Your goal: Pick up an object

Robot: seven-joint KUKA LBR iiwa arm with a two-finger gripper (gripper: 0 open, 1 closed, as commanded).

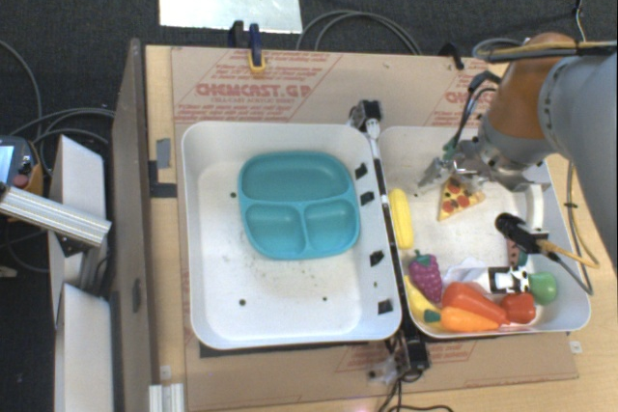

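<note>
You are looking at the grey arm with the orange band [517, 96] reaching in from the right, its claw [452, 173] hanging over the far part of the right shallow white bin [572, 312]. Whether the claw is spread or pressed together, you cannot tell from this angle; nothing is showing as pinched in it.

The triangular toy pizza slice, yellow with red dots [461, 199], is lying on the bin floor just beside the claw, on its near side, and contact is not clear. Left of the claw, a long yellow toy corn cob [399, 215] is lying along the bin's wall. Further toward you from the claw, a purple toy grape bunch [426, 275], an orange toy carrot [470, 304], a red toy vegetable [519, 307] and a green ball [543, 287] are crowding the near end of the same bin.

Well left of the claw, a teal plastic divided plate [299, 206] is sitting in the left shallow white bin [217, 304].

Beyond the claw, red print on the brown board [290, 77] under the bins is reading "CHEMCAST GP". The second print of it, right by the arm, is only partly readable.
</note>
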